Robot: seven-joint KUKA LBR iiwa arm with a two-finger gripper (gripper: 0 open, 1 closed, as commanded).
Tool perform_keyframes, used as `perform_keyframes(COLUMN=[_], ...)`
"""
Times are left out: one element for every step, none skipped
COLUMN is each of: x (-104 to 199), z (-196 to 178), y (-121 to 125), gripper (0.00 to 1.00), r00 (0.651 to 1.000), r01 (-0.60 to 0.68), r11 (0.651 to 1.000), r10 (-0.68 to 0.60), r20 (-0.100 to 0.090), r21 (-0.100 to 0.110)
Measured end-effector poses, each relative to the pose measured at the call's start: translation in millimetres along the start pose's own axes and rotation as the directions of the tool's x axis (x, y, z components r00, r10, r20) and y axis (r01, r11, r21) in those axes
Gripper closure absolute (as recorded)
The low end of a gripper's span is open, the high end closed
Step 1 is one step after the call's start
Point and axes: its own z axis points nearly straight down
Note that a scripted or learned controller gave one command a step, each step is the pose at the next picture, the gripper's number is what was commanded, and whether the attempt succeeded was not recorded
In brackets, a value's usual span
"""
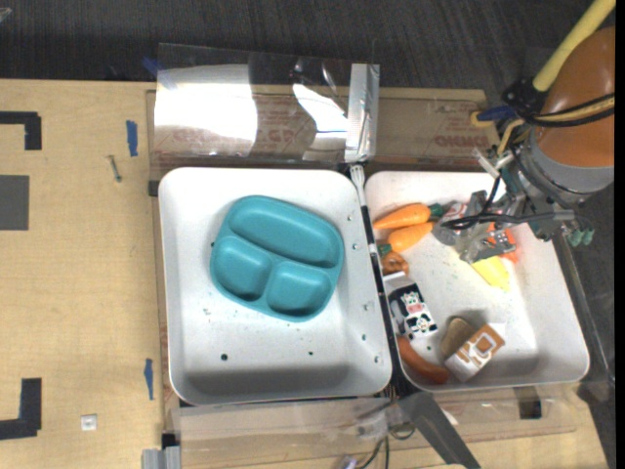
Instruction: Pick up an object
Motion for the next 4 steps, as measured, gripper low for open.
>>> perform_keyframes(x=[1.8, -23.4, -24.9, -25.4], z=[4.4, 127.3, 146.5, 161.1], y=[0.6, -25.9, -60.2, -49.2], gripper=[0.0, 0.0, 0.0, 0.0], r00=[1.0, 0.995, 0.967, 0.957], r01=[0.0, -0.101, -0.256, -0.289], r11=[1.0, 0.995, 0.967, 0.957], r10=[0.0, 0.101, 0.255, 0.289], r20=[-0.009, -0.021, -0.01, -0.009], r21=[-0.004, -0.007, -0.001, 0.0])
